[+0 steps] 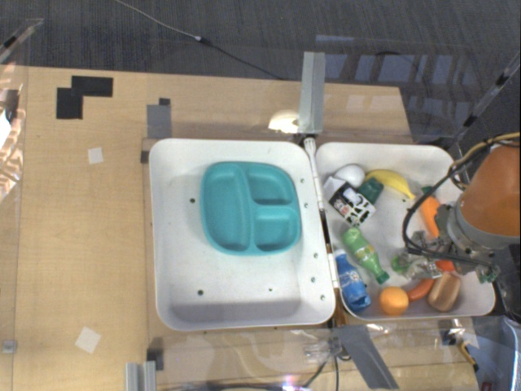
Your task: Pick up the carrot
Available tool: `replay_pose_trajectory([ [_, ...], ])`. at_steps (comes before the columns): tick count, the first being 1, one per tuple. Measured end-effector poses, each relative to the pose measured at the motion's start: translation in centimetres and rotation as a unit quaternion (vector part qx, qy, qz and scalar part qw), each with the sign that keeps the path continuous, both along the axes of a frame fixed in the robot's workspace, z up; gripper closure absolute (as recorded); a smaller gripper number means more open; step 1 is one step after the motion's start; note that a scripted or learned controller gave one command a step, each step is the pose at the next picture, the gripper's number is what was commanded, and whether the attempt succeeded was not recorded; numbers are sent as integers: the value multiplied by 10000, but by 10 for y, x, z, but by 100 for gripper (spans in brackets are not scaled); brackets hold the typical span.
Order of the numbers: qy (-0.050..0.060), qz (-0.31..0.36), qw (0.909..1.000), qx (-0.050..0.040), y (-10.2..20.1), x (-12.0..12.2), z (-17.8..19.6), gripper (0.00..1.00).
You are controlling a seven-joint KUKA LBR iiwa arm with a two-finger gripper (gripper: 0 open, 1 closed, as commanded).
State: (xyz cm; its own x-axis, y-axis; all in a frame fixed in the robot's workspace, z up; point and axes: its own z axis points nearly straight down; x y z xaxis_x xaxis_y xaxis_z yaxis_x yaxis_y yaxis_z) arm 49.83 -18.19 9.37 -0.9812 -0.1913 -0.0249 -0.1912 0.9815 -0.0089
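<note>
Hovering low over the right bin (423,151), the end effector (423,255) sits at that bin's near right quarter; whether it is spread or pressed together cannot be told. What reads as the carrot (420,289) lies just below it, between an orange (394,300) and a brown potato-like item (444,292), long axis running left-down to right-up, partly hidden by the wrist. Also in this bin: banana (392,182), green bottle (364,252), blue can (351,282), black-and-white box (350,202). Left bin (175,235) carries a teal divided tray (248,207).
</note>
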Motion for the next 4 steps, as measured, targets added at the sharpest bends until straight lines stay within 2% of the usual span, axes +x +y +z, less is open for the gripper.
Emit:
replay_pose_trajectory([
  [1, 71, -1731, 9849, 49, 25, 23, 10, 100],
  [2, 0, -4043, 9146, 95, 24, 62, 0, 100],
  [3, 60, -3649, 9310, 68, -25, 69, 11, 100],
  [4, 47, -4739, 8805, 99, 6, 94, 63, 100],
])
